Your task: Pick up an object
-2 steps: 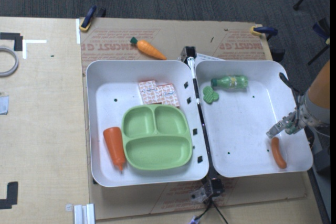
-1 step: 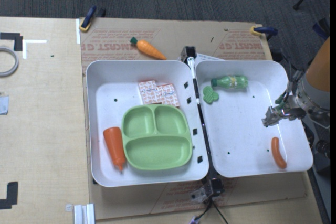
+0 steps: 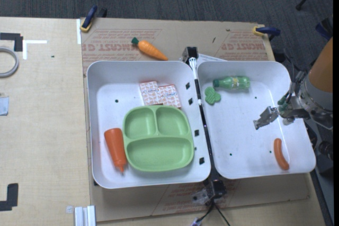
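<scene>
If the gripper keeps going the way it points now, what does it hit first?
The gripper points left and slightly down over the right bin. Most likely it meets the bin's bare floor first; the sausage and green bottle lie off that line. Height is hard to judge.

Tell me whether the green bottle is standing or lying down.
Lying down: the green bottle rests on its side in the right bin, lengthwise across.

Gripper hung over right bin at 3 o'clock | sausage at its 5 | green bottle at 11 | divided green plate, orange bottle in left bin
</scene>
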Robot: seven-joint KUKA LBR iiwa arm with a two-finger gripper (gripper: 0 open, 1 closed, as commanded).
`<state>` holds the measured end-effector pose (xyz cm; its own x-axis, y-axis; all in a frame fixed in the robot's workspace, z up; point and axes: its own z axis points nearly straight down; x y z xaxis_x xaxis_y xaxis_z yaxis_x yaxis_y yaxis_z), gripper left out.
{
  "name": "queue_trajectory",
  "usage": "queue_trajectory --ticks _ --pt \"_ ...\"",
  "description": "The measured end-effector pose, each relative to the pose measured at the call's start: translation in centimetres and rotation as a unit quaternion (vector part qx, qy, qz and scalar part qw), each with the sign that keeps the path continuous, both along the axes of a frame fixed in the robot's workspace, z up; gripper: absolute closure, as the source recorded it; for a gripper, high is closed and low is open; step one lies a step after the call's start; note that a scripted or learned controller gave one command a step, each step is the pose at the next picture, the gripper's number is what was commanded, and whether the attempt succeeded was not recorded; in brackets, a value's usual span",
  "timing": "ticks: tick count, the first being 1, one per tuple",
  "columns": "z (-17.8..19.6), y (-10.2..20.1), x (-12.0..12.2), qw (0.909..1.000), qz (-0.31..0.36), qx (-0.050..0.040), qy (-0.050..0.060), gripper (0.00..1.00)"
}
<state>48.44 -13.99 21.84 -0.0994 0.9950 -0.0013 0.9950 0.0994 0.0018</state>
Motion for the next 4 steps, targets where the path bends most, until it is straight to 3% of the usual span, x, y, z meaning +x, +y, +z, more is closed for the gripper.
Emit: queue_trajectory --ticks 1,2,3,4 --pt "-5.4 -3.8 -0.6 0.9979 0.064 0.0005 0.001 0.00" --pt "-11.7 -6.0 -0.6 0.9674 0.253 0.0004 0.001 0.00" --pt "-12.6 -5.6 -0.6 0.9069 0.421 0.0003 0.001 0.00" --pt "-11.5 -5.6 -0.5 0.9076 0.420 -0.0013 -0.001 1.00"
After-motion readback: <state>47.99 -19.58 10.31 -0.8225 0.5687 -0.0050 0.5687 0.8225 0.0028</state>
